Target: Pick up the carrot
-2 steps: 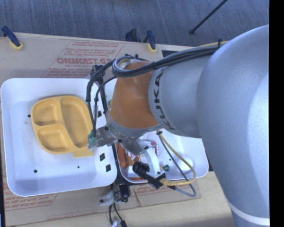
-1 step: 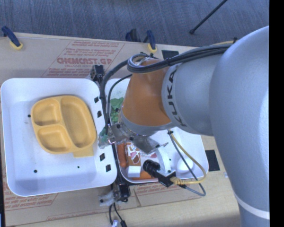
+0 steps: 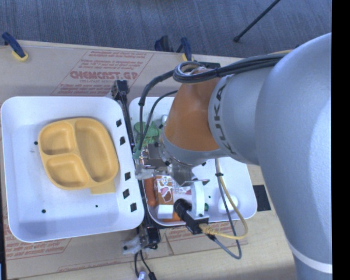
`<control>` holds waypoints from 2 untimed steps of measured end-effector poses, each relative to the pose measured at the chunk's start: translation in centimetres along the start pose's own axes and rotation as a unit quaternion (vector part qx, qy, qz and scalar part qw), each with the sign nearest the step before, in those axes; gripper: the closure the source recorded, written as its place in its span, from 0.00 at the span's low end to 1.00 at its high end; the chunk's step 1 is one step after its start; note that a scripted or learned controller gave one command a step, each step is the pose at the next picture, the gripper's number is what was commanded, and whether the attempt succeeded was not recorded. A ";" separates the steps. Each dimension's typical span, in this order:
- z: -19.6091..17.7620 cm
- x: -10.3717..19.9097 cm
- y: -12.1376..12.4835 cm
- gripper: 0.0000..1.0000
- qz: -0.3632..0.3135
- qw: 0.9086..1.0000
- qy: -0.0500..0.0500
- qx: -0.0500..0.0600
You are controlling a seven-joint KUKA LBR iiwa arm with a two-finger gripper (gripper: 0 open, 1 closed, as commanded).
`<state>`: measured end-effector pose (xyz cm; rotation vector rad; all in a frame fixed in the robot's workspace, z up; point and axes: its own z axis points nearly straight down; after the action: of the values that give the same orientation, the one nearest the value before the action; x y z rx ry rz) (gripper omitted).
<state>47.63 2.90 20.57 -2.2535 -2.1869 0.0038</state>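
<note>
An orange carrot [image 3: 161, 210] lies at the near left corner of the right bin [image 3: 245, 200], partly hidden by the arm. My gripper [image 3: 170, 186] hangs low over that corner, directly above the carrot. The arm's grey body and orange band [image 3: 189, 118] cover most of the right bin. A red-and-white object [image 3: 163, 186] shows just under the wrist, next to the carrot.
A yellow divided plate [image 3: 77, 153] rests in the left bin [image 3: 23, 214]. Green items [image 3: 144, 130] lie at the right bin's left wall, behind the wrist. A yellow cable [image 3: 230, 233] loops over the right bin's near rim. Black clips line the divide between the bins.
</note>
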 end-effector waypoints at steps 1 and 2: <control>-6.3 -2.4 1.9 1.00 -0.028 1.000 0.000 0.000; 1.5 0.5 -0.1 1.00 -0.022 1.000 0.001 0.002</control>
<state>47.55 3.36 19.09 -2.2030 -2.2331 0.0061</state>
